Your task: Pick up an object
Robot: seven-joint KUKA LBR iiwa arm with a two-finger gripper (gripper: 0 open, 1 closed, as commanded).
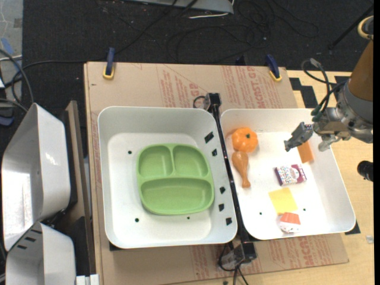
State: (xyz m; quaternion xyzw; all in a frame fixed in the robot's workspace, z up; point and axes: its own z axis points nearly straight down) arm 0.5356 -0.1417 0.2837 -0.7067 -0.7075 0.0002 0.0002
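The arm is reaching in over the right bin, its gripper hanging above the bin's far right part, with nothing showing between the dark fingers; whether they are spread or closed, I cannot tell. Just beneath and beside the gripper an orange block is lying on the bin floor, partly covered by it. Toward the bin's far left corner a small orange pumpkin is sitting, and a tan drumstick is lying right below it — the two appear to be touching. Near the bin's middle a small purple-and-white carton is lying on its side. Closer to the near edge a flat yellow piece is resting, and just past it, by the near wall, a small red-and-white object — too small to identify.

In the left bin a green divided plate is lying flat in the centre.
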